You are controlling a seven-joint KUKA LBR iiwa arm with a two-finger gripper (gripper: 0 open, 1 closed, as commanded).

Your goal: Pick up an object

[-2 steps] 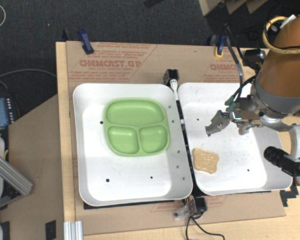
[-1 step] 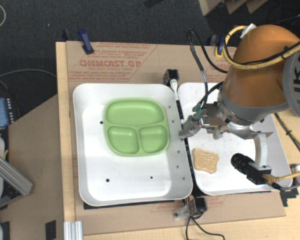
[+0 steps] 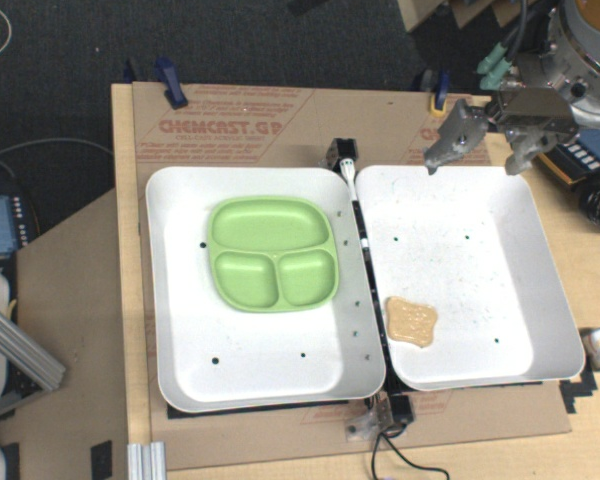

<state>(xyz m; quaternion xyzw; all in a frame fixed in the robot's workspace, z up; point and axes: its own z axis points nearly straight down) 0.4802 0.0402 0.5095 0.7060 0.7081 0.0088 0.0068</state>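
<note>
A flat tan, toast-like piece (image 3: 411, 322) lies in the right bin (image 3: 500, 218), near its front left corner. A green three-compartment plate (image 3: 273, 253) rests in the left bin (image 3: 180, 298). My gripper (image 3: 477, 155) hangs over the far edge of the right bin, at the top right of the view. Its two grey fingers (image 3: 448, 145) are spread wide apart and hold nothing. The tan piece is well in front of and below the gripper.
The two white bins meet along a black clamped seam (image 3: 358, 238) on a cardboard sheet (image 3: 230, 118). Blue clamps (image 3: 170, 83) hold the sheet's far edge. Cables and dark gear (image 3: 580, 168) sit at the right by the arm.
</note>
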